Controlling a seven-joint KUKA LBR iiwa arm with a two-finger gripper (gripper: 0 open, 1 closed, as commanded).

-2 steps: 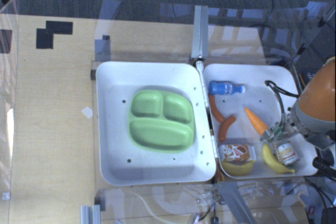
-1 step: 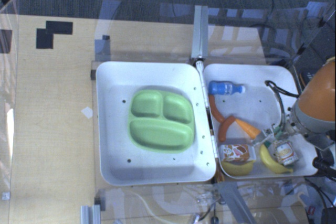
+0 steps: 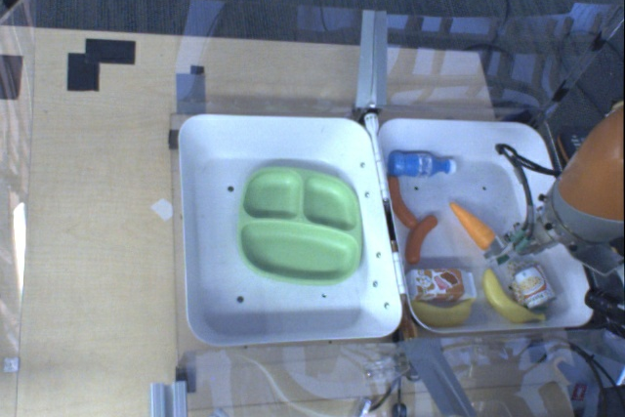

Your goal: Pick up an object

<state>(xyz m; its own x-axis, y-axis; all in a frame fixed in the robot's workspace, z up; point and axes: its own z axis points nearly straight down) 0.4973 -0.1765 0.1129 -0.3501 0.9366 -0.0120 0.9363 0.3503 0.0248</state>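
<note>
Nearest the camera, along the front wall of the right bin (image 3: 547, 140), lie a small packet (image 3: 441, 285) on a yellow piece (image 3: 444, 312), a banana (image 3: 504, 301) and a little labelled jar (image 3: 530, 286). Just above the jar hangs the gripper (image 3: 512, 245), on the grey arm (image 3: 591, 186) reaching in from the right; whether its fingers are parted or closed cannot be told, and nothing shows between them. Beside it lies a carrot (image 3: 473, 226), then two sausages (image 3: 420, 237). Farther back rests a blue bottle (image 3: 418, 164) on its side. A green divided tray (image 3: 299, 223) sits in the left bin (image 3: 210, 151).
</note>
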